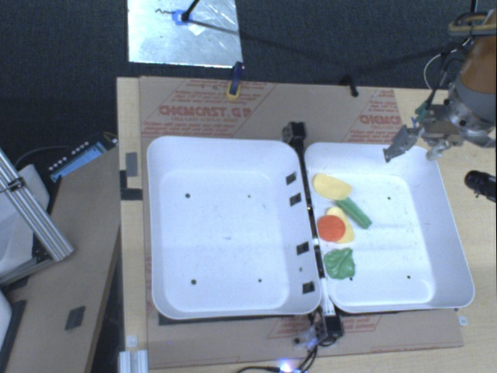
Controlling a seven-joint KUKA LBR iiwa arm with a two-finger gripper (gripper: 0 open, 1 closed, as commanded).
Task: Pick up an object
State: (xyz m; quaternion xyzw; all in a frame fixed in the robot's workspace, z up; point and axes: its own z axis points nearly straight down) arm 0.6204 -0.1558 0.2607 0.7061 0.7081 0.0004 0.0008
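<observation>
Orange round toy (331, 227) beside green leafy piece (339, 263), right bin (404, 294), tool (415, 144) spread open, holding nothing

Two white bins (225, 150) — five toy foods: two yellow (331, 185), one green stick (356, 211), one orange-red (331, 227), one leafy green (339, 263).

A shiny metal sheet (185, 20) was laid beyond the bench, a yellow clip (234, 90) was set at the cardboard (326, 106) edge.
</observation>
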